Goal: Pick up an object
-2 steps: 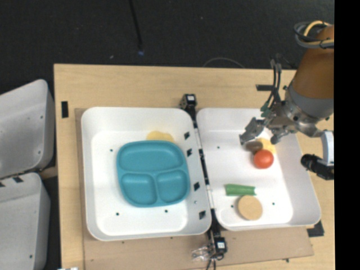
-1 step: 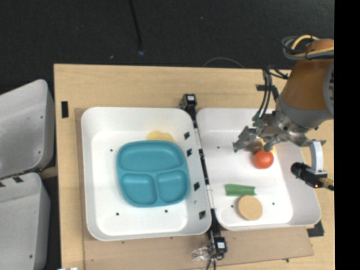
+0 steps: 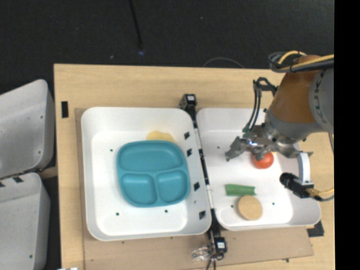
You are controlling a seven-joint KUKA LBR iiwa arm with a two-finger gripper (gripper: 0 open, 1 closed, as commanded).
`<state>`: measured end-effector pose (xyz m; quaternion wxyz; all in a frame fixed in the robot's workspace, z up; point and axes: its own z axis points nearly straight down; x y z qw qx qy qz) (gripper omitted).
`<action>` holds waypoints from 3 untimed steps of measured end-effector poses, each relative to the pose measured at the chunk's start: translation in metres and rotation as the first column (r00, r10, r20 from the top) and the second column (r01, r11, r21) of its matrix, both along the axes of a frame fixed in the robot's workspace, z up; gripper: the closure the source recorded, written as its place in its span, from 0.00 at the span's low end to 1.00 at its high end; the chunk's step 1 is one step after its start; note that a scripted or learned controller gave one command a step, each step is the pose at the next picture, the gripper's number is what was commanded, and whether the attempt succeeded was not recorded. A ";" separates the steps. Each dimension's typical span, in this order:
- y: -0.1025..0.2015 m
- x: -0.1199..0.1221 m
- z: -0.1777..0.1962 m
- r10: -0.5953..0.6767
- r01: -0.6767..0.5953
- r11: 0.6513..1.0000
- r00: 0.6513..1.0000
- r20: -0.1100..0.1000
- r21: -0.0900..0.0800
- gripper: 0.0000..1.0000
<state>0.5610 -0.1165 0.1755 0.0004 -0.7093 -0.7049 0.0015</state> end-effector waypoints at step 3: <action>0.007 0.003 0.006 -0.005 0.005 1.000 1.000 0.008 0.000 1.00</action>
